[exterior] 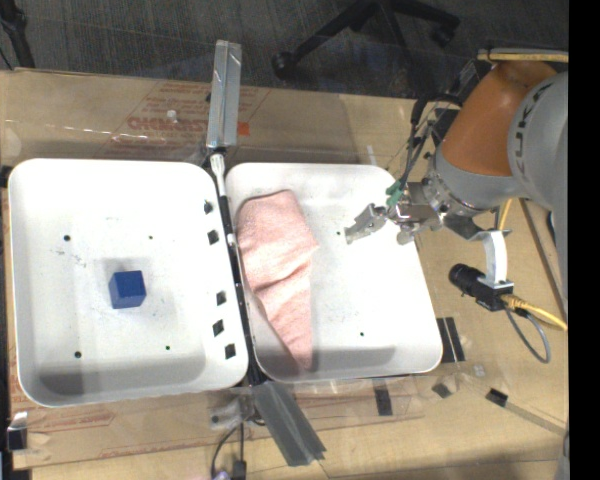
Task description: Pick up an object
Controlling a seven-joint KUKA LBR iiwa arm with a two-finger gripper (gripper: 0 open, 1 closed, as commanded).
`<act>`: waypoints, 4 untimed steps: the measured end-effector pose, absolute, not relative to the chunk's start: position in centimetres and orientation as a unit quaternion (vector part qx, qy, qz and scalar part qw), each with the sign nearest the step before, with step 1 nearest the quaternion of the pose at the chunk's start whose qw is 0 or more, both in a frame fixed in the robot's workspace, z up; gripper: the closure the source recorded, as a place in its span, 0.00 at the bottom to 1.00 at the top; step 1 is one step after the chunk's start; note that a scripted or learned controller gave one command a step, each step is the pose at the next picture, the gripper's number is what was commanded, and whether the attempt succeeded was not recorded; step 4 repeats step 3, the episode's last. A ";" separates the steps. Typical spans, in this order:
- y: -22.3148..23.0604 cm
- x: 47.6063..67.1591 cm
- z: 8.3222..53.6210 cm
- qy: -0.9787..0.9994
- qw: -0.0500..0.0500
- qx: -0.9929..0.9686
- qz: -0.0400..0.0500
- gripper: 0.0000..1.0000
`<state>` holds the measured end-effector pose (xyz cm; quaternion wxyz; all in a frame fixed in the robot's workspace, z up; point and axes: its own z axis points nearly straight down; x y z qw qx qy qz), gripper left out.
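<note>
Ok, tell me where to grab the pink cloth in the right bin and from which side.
Probably best to pinch the pink cloth at its bunched upper end, coming straight down from above. It lies flat and limp along the right bin's left wall, so a side approach has little to catch; the raised folds offer some.

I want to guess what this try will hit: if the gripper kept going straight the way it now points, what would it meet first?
The gripper points left over the right bin. Straight on, it would probably meet the pink cloth first, though its height above the bin floor is unclear.
</note>
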<state>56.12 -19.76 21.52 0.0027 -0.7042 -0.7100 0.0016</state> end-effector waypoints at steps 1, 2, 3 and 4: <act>-15.1 58.8 9.2 -0.668 0.001 -0.744 0.000 0.00; -14.9 58.9 10.2 -0.670 0.002 -0.742 0.000 1.00; -12.0 65.7 22.0 -0.686 0.001 -0.727 0.001 1.00; -12.0 65.7 22.0 -0.686 0.001 -0.727 0.001 1.00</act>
